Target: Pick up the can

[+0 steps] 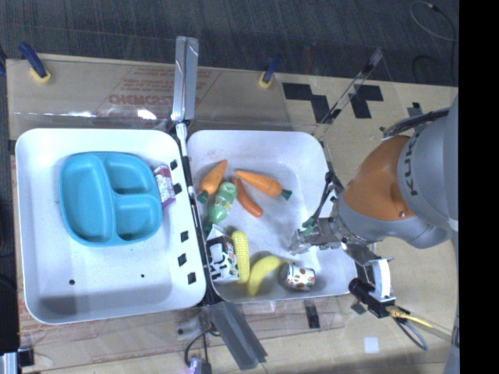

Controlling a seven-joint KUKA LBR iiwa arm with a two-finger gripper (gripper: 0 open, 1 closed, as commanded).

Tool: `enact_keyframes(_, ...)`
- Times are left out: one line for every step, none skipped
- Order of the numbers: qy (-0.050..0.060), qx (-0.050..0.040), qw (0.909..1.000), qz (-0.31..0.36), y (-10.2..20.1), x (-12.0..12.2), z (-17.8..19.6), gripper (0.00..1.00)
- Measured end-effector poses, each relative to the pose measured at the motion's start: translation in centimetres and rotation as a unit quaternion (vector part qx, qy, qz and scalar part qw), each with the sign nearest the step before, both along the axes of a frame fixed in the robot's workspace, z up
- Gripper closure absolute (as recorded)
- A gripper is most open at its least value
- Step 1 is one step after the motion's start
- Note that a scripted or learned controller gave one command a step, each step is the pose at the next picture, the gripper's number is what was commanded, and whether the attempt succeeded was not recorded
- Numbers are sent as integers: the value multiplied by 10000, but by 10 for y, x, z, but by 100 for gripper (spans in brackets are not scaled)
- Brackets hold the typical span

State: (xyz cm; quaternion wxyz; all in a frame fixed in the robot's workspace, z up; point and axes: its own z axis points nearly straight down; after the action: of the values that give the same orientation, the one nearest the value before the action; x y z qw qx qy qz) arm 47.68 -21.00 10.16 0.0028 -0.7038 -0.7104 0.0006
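Note:
A small can (300, 277) with a red and white label lies on its side near the front right corner of the right bin (312, 150). My gripper (308, 236) hangs over the right part of that bin, a little behind the can and apart from it. The grey wrist and orange band reach in from the right. Nothing shows between the fingers.
The right bin also holds three carrots (261, 182), a green bottle (221, 199), a corn cob (241, 254), a banana (263, 273) and a black-and-white carton (221, 262). In the left bin (47, 287) sit a blue divided tray (109, 197) and a purple packet (164, 185).

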Motion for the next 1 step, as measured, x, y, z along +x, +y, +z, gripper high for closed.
enact_keyframes(-1,-1,10000,1,0,0,0,0)
